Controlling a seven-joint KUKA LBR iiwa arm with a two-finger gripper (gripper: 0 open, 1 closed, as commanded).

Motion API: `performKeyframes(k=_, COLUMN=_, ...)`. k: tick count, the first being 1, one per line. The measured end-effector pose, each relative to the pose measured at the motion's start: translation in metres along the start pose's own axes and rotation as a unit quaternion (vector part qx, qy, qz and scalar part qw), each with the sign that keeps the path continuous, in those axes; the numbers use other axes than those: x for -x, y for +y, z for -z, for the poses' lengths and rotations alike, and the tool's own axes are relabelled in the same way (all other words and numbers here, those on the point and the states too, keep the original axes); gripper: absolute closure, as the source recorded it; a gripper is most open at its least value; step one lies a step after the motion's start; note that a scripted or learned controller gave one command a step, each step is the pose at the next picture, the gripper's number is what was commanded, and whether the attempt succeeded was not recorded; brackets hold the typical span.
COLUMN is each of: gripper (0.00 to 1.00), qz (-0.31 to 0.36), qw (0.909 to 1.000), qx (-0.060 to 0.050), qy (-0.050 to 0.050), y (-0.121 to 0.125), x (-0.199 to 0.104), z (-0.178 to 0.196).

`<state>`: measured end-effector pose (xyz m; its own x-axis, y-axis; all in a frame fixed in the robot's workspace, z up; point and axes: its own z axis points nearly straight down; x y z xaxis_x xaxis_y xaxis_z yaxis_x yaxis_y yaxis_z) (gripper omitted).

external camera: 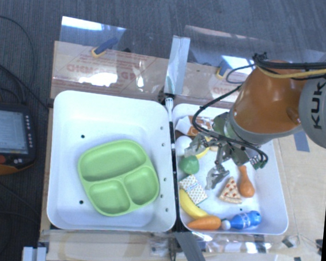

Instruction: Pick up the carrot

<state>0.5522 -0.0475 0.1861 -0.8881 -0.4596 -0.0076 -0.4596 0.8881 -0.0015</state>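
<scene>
The arm is reaching in over the right bin, its claw hanging low among the toys with its fingers spread apart and nothing between them. The carrot is lying at the near edge of that bin, touching a banana and just beside a blue bottle. A pizza slice is sitting right of the claw. A green divided plate is resting in the left bin.
</scene>
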Motion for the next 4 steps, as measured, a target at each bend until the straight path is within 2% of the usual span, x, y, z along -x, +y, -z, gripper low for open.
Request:
performKeyframes(k=1, gripper=0.00, qz=-0.097, qw=0.9952, qx=0.000, qy=0.004, y=-0.041, x=-0.087, z=-0.020)
performKeyframes(k=2, gripper=0.00, qz=-0.101, qw=0.9949, qx=-0.003, qy=-0.003, y=-0.095, x=-0.077, z=-0.094)
performKeyframes(k=3, gripper=0.00, qz=-0.109, qw=0.9940, qx=-0.002, qy=-0.003, y=-0.103, x=-0.082, z=-0.095)
performKeyframes(k=4, gripper=1.00, qz=-0.108, qw=0.9941, qx=-0.005, qy=-0.005, y=-0.104, x=-0.080, z=-0.083)
